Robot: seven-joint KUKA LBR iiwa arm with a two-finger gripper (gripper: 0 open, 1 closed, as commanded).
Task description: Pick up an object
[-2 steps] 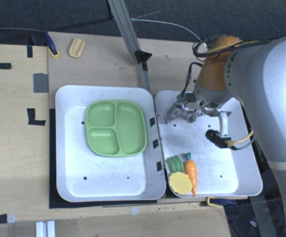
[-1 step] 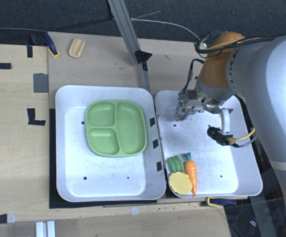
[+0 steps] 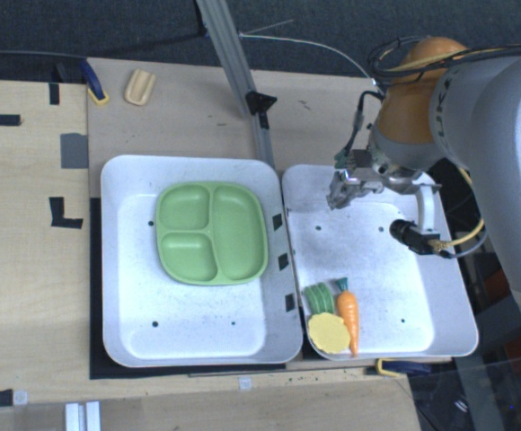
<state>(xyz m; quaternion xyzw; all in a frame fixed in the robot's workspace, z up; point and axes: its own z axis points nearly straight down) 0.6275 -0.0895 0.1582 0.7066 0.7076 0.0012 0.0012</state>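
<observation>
The gripper (image 3: 340,193), its state impossible to tell, hangs well beyond the small orange plastic carrot (image 3: 348,317), poised over bare right white bin (image 3: 440,285).

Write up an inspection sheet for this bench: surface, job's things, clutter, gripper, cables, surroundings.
Surface: wooden bench bearing a left bin and a right bin, both white.
Job's things: green divided plate in the left bin; carrot, yellow round piece and green toy clustered at the right bin's near left corner.
Clutter: tan piece on the bench, far left.
Gripper: gripper over the right bin's far end, nothing seen between it.
Cables: black and white leads at the wrist.
Surroundings: metal post; dark floor.
</observation>
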